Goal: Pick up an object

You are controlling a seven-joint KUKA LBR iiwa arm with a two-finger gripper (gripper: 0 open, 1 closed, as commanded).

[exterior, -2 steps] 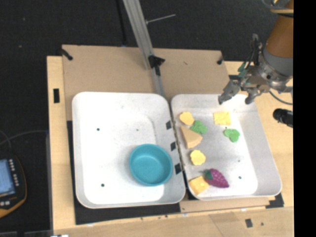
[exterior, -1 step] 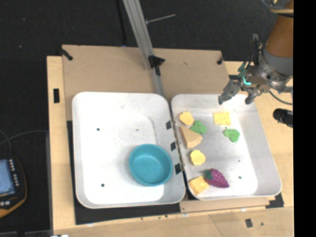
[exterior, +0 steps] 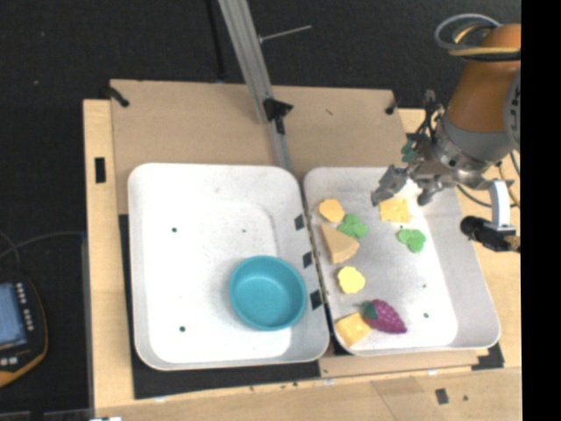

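The blue bowl [exterior: 262, 292] is being taken as the landmark, and it is sitting in the left bin [exterior: 166, 209], towards that bin's near right corner. Both bins are being carried side by side on the table [exterior: 184, 121].

Right of the bowl, across the divide, the right bin [exterior: 465, 305] is being shared by a scatter of small pieces. Nearest the bowl, a tan wedge [exterior: 339, 245] is lying just up and to its right, with a yellow round piece [exterior: 330, 210] above that and a green piece [exterior: 354, 227] touching the wedge's upper edge. A second yellow round piece [exterior: 351, 279] is lying level with the bowl. Lower right of the bowl, a yellow block [exterior: 352, 329] is being touched by a purple grape bunch [exterior: 384, 316].

Further right and well above the bowl, a yellow cube [exterior: 395, 210] is being straddled by the end effector [exterior: 407, 189]: its fingers are being held spread, one to each side of the cube's far edge, and nothing is being pinched between them. A small green piece [exterior: 411, 239] is lying just below the cube. The arm [exterior: 480, 103] is being seen furthest right of the bowl.
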